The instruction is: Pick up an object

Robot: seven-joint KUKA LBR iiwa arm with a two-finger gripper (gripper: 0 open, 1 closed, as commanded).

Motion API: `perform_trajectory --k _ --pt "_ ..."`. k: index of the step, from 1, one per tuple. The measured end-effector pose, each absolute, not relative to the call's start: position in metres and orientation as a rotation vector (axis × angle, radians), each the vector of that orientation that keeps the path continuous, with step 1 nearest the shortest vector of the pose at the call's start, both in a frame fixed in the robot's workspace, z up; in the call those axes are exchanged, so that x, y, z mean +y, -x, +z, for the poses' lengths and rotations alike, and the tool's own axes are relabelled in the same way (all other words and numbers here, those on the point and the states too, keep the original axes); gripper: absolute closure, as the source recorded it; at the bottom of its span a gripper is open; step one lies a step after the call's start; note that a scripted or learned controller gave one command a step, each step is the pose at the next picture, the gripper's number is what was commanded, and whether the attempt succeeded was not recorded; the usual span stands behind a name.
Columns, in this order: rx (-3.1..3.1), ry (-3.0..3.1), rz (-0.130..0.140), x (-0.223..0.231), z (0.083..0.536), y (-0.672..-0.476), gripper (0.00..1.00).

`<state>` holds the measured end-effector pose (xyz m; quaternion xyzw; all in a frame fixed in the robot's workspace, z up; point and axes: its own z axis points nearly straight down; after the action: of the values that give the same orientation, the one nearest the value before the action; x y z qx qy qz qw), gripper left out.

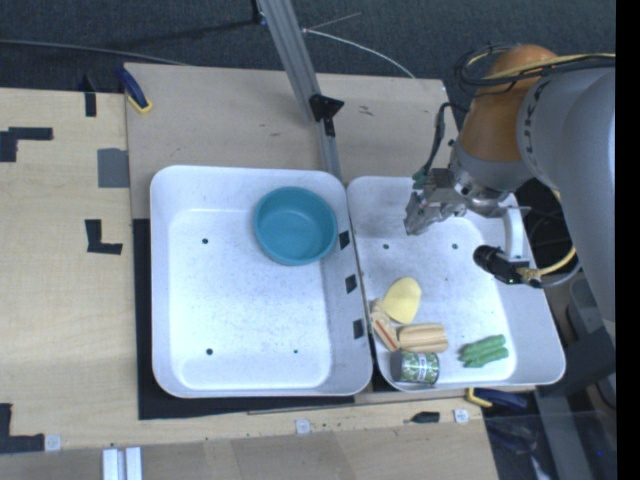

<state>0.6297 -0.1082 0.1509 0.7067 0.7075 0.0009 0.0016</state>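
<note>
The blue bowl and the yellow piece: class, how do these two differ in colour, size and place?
The blue bowl sits alone in the left bin; the yellow piece lies in the right bin, touching a cluster of other items. The bowl is clearly larger than the yellow piece. The bowl is open and hollow; the yellow piece looks solid and rounded. Both rest on a bin floor, away from the gripper.

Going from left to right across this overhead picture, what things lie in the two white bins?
Blue bowl → yellow piece → green piece.
</note>
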Motion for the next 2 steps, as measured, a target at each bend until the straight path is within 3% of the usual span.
perform_trajectory --k 2 --pt "2.219 -2.216 0.005 -0.11 0.256 -0.63 1.0"
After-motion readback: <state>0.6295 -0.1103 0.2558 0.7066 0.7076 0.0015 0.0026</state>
